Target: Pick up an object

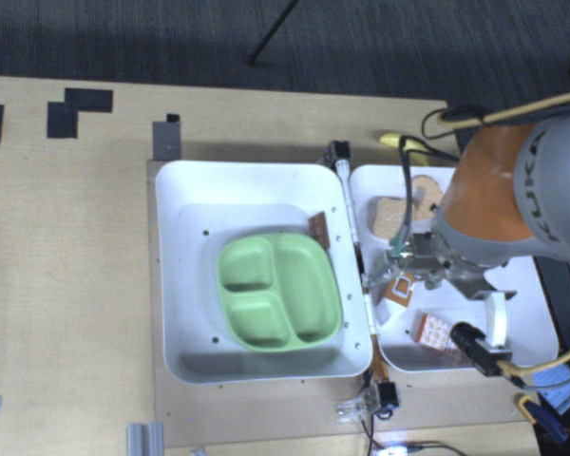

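**Two bins, and the arm is low over the right one**

From my screen I see the bench (66,283) with the left bin (185,283) and the right bin (530,288) side by side, their inner walls touching down the middle. The arm (494,188), grey with its orange band, reaches in from the right and covers much of the right bin's upper half.

The gripper (399,269) sits low at the left side of the right bin, close to the dividing wall. I cannot tell from this angle whether it is wide or narrow, because the wrist hardware crowds that spot. A small orange piece (397,291) lies right at the gripper's tip. I cannot tell whether it is gripped or just resting on the bin floor under the tool.

I count three other things in the right bin. A tan block (388,217) with a speckled face lies toward the far end, just above the gripper. A round pale-brown piece (426,194) sits beside it on the right, partly under the arm. A red-and-white patterned packet (431,331) lies near the front wall, apart from the orange piece.

The left bin holds a green divided plate (280,291) with three compartments, lying flat in the middle of the floor. A thin brown piece (317,228) lies tilted at the plate's far right corner, between the plate and the bin's right wall.
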Robot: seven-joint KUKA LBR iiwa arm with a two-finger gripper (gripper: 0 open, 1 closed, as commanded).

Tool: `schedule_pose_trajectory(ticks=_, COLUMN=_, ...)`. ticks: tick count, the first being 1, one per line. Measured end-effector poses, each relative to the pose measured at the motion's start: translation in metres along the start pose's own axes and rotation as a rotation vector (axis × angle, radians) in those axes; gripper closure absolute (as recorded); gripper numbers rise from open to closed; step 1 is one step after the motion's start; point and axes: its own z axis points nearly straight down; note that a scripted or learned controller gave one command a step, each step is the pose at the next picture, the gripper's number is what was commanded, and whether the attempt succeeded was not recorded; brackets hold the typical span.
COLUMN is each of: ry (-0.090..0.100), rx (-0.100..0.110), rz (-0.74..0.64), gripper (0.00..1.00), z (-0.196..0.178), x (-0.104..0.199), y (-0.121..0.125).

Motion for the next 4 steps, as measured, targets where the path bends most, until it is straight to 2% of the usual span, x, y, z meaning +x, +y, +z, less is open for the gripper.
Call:
schedule_pose_trajectory(ticks=1, ry=-0.001, rx=0.001, rz=0.002, gripper=0.00, z=0.017, x=-0.067, y=-0.001)
schedule_pose_trajectory(ticks=2, ry=-0.002, rx=-0.025, rz=0.001, gripper=0.00, z=0.090, x=-0.087, y=0.019)
schedule_pose_trajectory(ticks=3, ry=0.002, rx=-0.030, rz=-0.006, gripper=1.00, z=0.076, x=-0.085, y=0.022)
schedule_pose_trajectory(ticks=4, ry=0.000, rx=-0.001, rz=-0.001, gripper=1.00, z=0.016, x=-0.038, y=0.098)
